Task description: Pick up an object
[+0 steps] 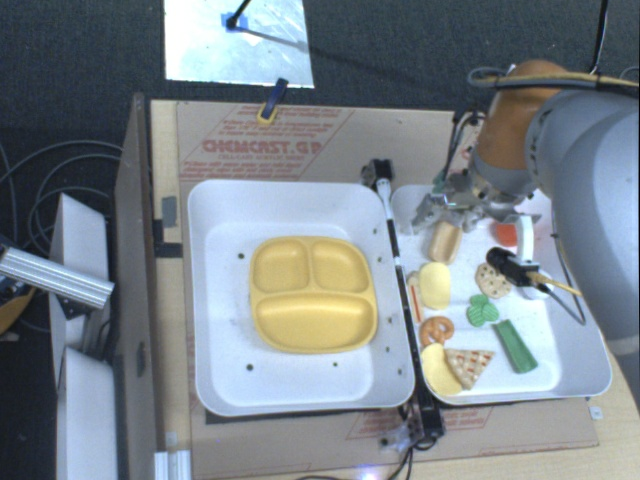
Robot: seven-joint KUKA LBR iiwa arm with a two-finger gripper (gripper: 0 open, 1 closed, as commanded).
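Tan bread roll (444,240) lies just below the fingers (458,208) — whether spread, I cannot tell.

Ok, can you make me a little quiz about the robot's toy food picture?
1. True or false: the yellow tray lies in the left bin.
2. Which toy lies at the near end of the right bin? A) pizza slice B) banana C) egg
3. Fill in: the claw hovers just above the tan ____.

Key:
1. True. It has three compartments, with no food in them.
2. A. The pizza slice sits beside the pretzel and the green stick.
3. Bread roll, at the far end of the right bin.
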